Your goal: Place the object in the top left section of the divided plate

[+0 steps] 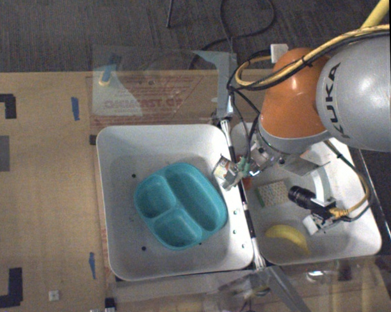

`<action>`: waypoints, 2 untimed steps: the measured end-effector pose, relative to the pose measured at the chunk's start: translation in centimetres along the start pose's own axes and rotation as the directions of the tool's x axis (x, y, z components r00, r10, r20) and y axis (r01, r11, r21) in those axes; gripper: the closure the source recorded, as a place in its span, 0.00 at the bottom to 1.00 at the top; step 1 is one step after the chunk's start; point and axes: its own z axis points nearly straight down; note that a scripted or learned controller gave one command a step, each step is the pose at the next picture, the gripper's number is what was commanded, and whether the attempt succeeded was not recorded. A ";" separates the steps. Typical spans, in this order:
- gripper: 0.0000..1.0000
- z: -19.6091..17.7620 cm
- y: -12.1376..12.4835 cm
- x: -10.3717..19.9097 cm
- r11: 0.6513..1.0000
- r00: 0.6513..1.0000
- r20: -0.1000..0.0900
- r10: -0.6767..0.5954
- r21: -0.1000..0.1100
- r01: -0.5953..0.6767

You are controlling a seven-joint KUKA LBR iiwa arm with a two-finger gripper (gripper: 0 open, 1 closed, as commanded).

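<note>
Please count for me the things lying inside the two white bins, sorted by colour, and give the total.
Teal: 1, the divided plate
Yellow: 1, the banana
Pale speckled: 1, the flat square piece
Total: 3

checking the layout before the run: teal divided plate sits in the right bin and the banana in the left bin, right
Not quite. The camera view shows them swapped: the teal divided plate lies in the left bin, and the banana lies in the right bin.
</note>
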 end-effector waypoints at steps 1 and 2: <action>1.00 0.8 0.8 5.4 0.994 0.994 -0.002 -0.106 0.005 0.106; 1.00 -1.8 3.1 10.1 0.950 0.950 0.000 -0.313 0.000 0.313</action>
